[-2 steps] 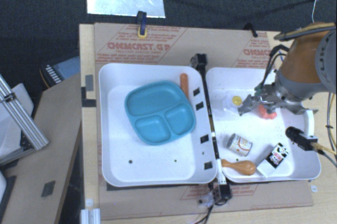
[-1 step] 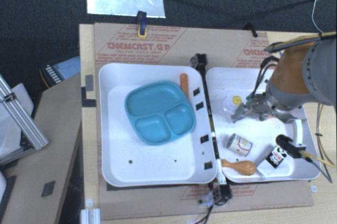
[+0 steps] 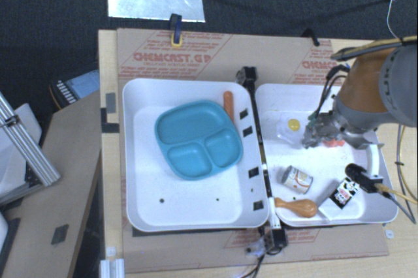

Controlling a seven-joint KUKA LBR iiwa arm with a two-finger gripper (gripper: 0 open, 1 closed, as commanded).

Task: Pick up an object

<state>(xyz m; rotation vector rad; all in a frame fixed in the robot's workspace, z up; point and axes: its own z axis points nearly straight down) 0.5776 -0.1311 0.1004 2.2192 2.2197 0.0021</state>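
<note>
Small clear plastic piece with yellow spot (image 3: 291, 126) lying in right shallow white bin (image 3: 274, 100), upper part, just beside claw (image 3: 315, 137). Claw hanging low over bin floor; grip state: cannot tell. Step judged: approaching for grasp. Next move needing shift toward piece, then closing.

- Robot test lab, not a home.
- Grey industrial arm with an orange band (image 3: 372, 84) reaches over two shallow white plastic bins (image 3: 140, 159) on a protective-paper-covered bench (image 3: 196, 51).
- Loose black cables (image 3: 274, 6) cross dark carpet (image 3: 52, 2) past the bench's far edge.
- Aluminium extrusion rail (image 3: 23, 139) off the bench's left edge.
</note>
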